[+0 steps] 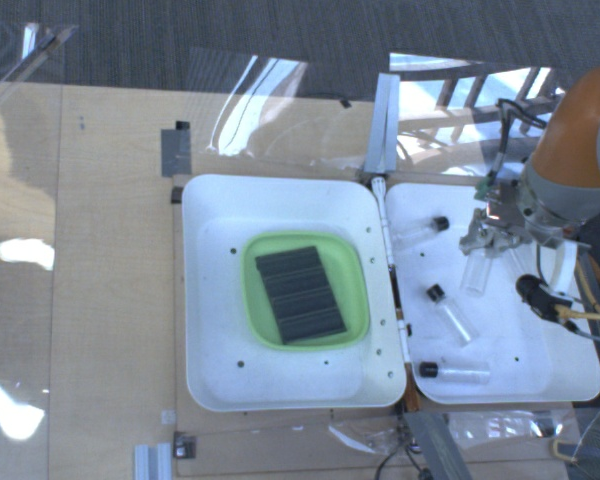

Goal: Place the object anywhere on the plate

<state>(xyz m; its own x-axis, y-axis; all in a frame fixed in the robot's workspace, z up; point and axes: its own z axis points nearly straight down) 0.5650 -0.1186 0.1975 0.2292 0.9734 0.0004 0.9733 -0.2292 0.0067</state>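
One grey arm with an orange band reaches in from the right of the frame, its claw [477, 245] hovering over the upper part of the right white bin [510, 383]; a clear plastic tube [474, 274] hangs just under it, apparently pinched between the closed fingers. Three more clear tubes with black caps lie in that bin: upper left [425, 228], centre [447, 309], and lower [453, 371]. In the left white bin [210, 368], a square green plate [356, 288] carries a dark ribbed rectangular block [299, 294]. Both bins sit on the pale wooden surface [80, 268].
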